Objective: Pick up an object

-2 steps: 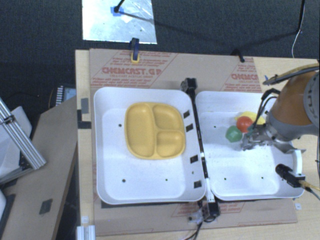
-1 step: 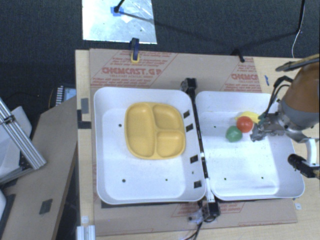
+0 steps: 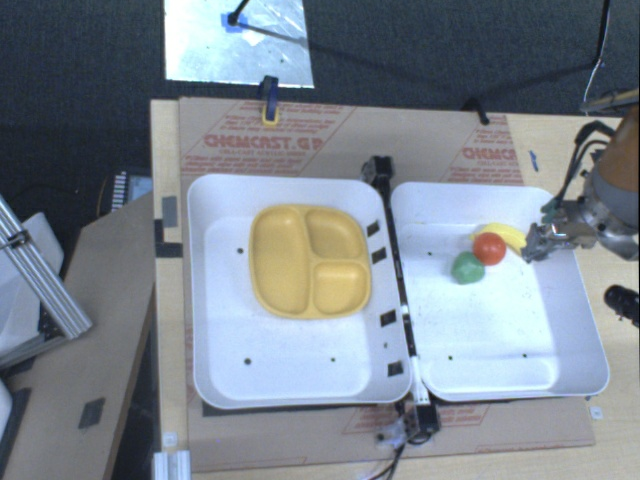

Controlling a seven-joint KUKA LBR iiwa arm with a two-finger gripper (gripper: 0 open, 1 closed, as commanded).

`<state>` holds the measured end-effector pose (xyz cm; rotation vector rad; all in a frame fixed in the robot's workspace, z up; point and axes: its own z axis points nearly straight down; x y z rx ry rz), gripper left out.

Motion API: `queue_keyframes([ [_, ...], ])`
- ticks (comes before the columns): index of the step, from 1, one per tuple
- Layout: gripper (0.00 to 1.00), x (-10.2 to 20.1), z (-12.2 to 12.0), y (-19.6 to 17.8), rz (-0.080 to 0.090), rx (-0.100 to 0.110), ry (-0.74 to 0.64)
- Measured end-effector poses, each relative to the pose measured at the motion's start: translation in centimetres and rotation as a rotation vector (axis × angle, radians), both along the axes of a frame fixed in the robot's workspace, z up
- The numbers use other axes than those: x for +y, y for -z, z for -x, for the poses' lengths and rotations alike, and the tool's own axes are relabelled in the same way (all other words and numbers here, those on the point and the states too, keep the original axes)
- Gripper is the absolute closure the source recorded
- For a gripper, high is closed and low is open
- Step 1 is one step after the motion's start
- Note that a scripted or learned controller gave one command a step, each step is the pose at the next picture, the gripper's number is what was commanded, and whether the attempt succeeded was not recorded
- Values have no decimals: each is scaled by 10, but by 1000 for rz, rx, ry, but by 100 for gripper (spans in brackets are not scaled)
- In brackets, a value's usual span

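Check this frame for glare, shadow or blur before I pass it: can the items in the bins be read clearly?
Camera view: lighting is even; the yellow tray and green ball read clearly. The white bins are bright but not washed out, shadows faint. The foil sheet on the floor shows mild glare. The gripper at the right bin's edge is soft, its fingers hard to read.

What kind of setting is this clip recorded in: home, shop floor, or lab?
Most likely a robotics lab test bench. Two shallow white bins sit side by side on a protective-film-covered board, toy-like fruit pieces serve as pick targets, and aluminium framing stands alongside.
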<state>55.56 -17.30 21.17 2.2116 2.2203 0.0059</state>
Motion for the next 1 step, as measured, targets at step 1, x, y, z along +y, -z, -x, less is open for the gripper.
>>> queue_keyframes([
  [1,100,0,-2,-36,-1,2,-1],
])
